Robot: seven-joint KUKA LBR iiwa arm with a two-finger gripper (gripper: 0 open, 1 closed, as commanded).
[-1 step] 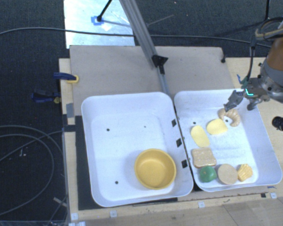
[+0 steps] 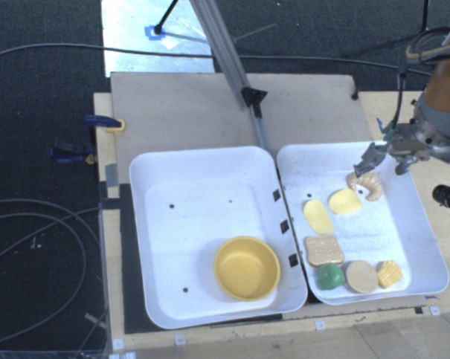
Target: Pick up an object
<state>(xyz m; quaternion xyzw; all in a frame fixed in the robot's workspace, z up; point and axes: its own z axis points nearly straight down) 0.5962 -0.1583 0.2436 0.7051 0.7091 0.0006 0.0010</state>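
Note:
My gripper (image 2: 386,162) hangs over the back of the right bin (image 2: 417,226), open, with nothing between its fingers. Just in front of its left finger lies a tan croissant (image 2: 367,184). Beside the croissant sits a pale yellow round piece (image 2: 344,202), and a yellow oval piece (image 2: 317,216) lies further left. A slice of toast (image 2: 322,249), a green item (image 2: 330,276), a round beige cookie (image 2: 361,276) and a small yellow shell-shaped piece (image 2: 389,273) line the front of that bin.
The left bin (image 2: 159,215) holds a yellow bowl (image 2: 247,267) near its front right corner. A grey pole (image 2: 227,56) slants over the bench behind the bins. Cables lie on the dark floor to the left.

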